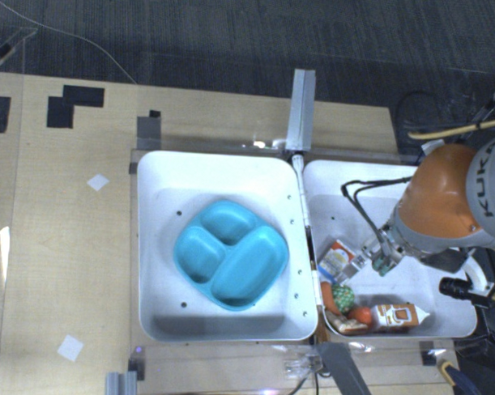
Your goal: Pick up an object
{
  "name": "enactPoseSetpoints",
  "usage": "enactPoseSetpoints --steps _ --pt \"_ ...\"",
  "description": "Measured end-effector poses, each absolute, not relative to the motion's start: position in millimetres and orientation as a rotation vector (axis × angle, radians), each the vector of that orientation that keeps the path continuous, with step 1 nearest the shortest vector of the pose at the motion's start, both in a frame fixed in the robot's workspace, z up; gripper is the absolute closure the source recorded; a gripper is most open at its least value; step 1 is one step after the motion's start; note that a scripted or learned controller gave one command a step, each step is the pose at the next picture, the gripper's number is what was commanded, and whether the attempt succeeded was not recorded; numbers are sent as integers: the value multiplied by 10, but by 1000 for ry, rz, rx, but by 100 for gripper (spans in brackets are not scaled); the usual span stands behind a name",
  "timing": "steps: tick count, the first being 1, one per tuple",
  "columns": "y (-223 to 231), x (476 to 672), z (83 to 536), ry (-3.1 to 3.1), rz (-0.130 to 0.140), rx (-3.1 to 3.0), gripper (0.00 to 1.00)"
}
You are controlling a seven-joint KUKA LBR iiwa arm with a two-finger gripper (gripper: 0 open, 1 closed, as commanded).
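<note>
Where bottle (397, 316) lies, left-right (cap rightward)

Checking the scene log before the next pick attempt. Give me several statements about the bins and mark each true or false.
1. The blue divided plate lies in the left bin. True.
2. The juice carton stands upright in the left bin. False: it lies on its side in the right bin.
3. The end effector is over the right bin. True.
4. The small white-and-orange carton sits on the blue plate. False: it is in the right bin, near the divider.
5. The arm's orange band is above the right bin. True.
</note>
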State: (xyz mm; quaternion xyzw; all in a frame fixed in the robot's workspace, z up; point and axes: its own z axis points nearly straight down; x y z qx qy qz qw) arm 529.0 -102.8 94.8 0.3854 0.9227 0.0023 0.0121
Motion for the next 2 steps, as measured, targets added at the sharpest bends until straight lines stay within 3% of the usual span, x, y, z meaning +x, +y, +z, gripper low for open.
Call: enactPoseSetpoints --steps 1,2 --pt "-1682 5131 1488 2850 3 1303 0" --pt "-1515 4916 897 2864 4 1252 0"
